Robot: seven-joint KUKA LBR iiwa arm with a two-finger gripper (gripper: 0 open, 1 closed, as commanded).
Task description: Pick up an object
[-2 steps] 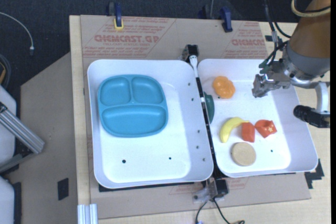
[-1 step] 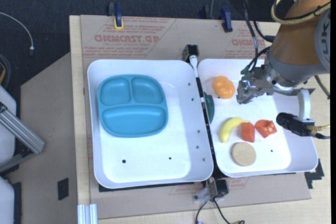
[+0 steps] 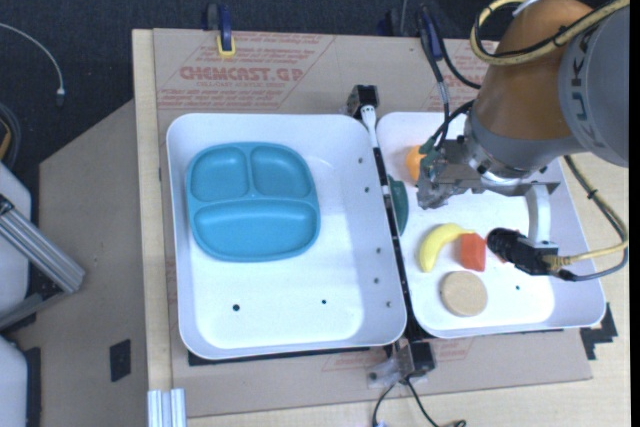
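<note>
Banana [image 3: 438, 244] lies in the right bin [image 3: 572, 307], beside a red piece [image 3: 472, 252] and tan disc [image 3: 464, 294]. Above them the hand [image 3: 432, 187] hovers low for access; its grip state cannot be determined.

The arm [image 3: 560, 65] ran off the right edge. Just left of the gripper [image 3: 432, 195], an orange object [image 3: 413, 160] and a green one [image 3: 399, 205] sat half hidden.

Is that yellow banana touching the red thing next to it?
Touching, or nearly: the camera view shows the banana meeting the red piece with no white bin floor visible between them.
</note>
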